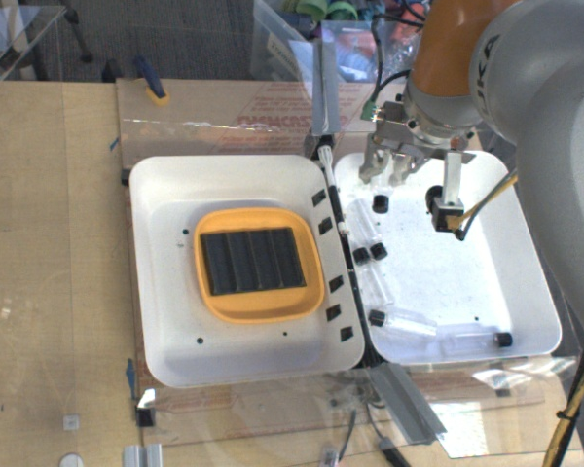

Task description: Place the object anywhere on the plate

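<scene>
Gripper [385,166] hangs over the right bin's [526,309] far edge, near the divider, fingers slightly parted and nothing visibly between them. What seem to be clear plastic tubes [448,335] lie lengthwise near that bin's near edge. Across the divider, the orange plate [258,305] sits mid left bin [161,261].
</scene>
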Motion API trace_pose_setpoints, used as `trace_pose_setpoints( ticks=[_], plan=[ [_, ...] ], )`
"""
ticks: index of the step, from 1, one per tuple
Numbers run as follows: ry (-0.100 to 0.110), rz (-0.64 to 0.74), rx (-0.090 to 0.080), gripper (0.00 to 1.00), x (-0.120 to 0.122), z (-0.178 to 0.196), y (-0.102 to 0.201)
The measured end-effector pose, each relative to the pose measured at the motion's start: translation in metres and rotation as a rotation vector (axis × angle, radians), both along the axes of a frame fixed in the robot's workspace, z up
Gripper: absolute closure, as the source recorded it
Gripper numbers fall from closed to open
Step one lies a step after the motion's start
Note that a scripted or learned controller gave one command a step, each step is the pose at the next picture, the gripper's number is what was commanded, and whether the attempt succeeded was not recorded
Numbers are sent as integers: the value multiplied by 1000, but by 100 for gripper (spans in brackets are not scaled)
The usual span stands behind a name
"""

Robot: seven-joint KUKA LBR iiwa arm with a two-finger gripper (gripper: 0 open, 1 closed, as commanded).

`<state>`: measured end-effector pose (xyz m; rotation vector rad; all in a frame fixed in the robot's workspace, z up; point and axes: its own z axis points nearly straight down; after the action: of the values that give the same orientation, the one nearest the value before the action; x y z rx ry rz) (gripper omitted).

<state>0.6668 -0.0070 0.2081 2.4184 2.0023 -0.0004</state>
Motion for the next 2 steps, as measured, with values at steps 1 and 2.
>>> trace_pose_setpoints(
  ticks=[1,2],
  plan=[
    [6,110,2,100,-1,-24,27],
    [6,263,2,100,-2,-24,61]
  ],
)
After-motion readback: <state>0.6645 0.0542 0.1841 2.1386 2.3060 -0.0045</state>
